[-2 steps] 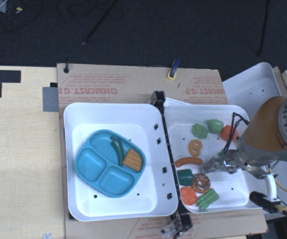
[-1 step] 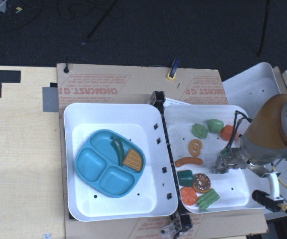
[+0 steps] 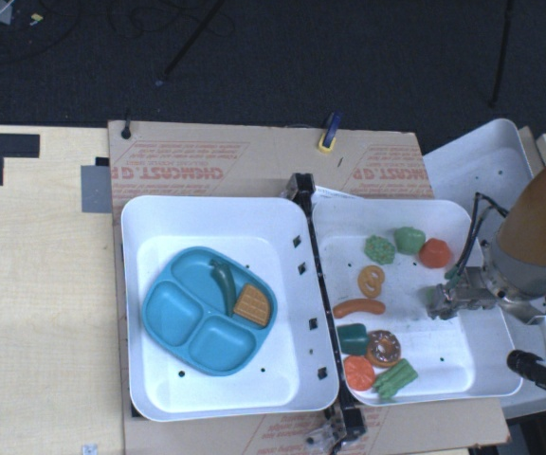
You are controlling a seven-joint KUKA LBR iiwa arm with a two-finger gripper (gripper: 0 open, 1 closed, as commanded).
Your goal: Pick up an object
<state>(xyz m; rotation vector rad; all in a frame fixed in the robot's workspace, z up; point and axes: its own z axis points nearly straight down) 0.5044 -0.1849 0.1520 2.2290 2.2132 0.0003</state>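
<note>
- Camera view, from the left: bare wooden counter (image 3: 36, 282), then a cardboard sheet (image 3: 254, 164) under both bins.
- Left bin (image 3: 154, 221): a blue divided plate (image 3: 192, 316) sits left of centre. A dark green pod (image 3: 224, 281) lies across its far divider, and a tan waffle piece (image 3: 252, 304) sits in its right compartment.
- A black divider (image 3: 316, 282) runs between the bins.
- Right bin (image 3: 444, 373): toys cluster in its left half. Far row: a bumpy green ball (image 3: 379, 248), a smooth green piece (image 3: 409, 240), a red tomato (image 3: 435, 252).
- Middle: an orange pretzel (image 3: 371, 279) with a sausage (image 3: 358, 307) just nearer.
- Near corner: a dark green block (image 3: 352, 336), a chocolate donut (image 3: 383, 348), an orange-red slice (image 3: 358, 373) and a light green pod (image 3: 395, 379), packed close together.
- Claw (image 3: 442, 303): low over the right half of the right bin, right of the sausage and nearer than the tomato, apart from both. Nothing shows between its fingers; I cannot tell whether they are parted or closed.
- Arm (image 3: 529, 245) enters from the right edge.
</note>
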